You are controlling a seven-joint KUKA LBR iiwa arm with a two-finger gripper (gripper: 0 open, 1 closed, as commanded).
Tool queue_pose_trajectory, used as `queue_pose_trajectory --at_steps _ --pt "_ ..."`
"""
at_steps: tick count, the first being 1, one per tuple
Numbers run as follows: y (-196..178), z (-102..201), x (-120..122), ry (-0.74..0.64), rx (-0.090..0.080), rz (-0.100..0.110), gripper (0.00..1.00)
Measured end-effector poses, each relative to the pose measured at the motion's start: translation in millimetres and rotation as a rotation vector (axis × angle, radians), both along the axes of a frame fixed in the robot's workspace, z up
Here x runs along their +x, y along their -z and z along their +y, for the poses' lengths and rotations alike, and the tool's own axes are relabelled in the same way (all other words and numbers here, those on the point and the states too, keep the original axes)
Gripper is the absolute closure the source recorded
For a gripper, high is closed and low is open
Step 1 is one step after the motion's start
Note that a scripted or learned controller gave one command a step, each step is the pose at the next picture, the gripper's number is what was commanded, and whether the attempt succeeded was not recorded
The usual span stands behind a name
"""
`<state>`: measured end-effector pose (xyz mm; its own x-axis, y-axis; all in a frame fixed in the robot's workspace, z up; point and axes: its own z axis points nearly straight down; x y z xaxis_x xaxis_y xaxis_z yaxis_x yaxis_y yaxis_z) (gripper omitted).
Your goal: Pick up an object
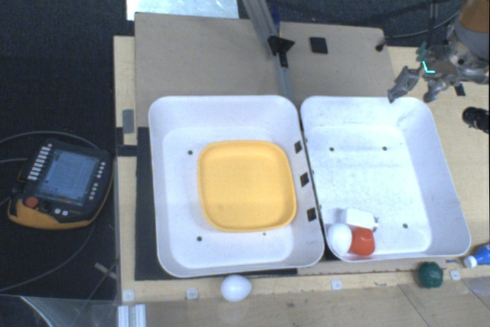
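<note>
- we see the gripper (414, 84) with its two fingers spread and nothing between them, above the far right corner of the right bin (440, 157).
- we judge nothing is picked yet; reaching down and grasping remain.
- the candidates, a red object (363, 242), a white egg (339, 237) and a white block (358, 219), crowd the right bin's near left corner.
- a yellow plate (247, 185) lies left of the right bin.

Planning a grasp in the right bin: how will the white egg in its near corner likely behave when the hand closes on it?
The egg looks smooth and rounded, so it may slip or roll. It sits against the bin wall beside an orange piece, so access seems tight. It is probably light.
</note>
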<state>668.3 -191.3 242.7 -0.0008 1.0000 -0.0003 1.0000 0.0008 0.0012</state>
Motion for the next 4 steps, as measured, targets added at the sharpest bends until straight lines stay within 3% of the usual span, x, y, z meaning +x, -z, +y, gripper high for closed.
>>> queue_pose_trajectory --at_steps 1,3,4 --pt "0.0 0.0 0.0 0.0 0.0 0.0 0.0" --pt "117.2 -0.6 -13.7 0.001 0.001 0.005 0.0" --pt "153.4 -0.3 -13.7 0.0 0.0 0.002 0.0"
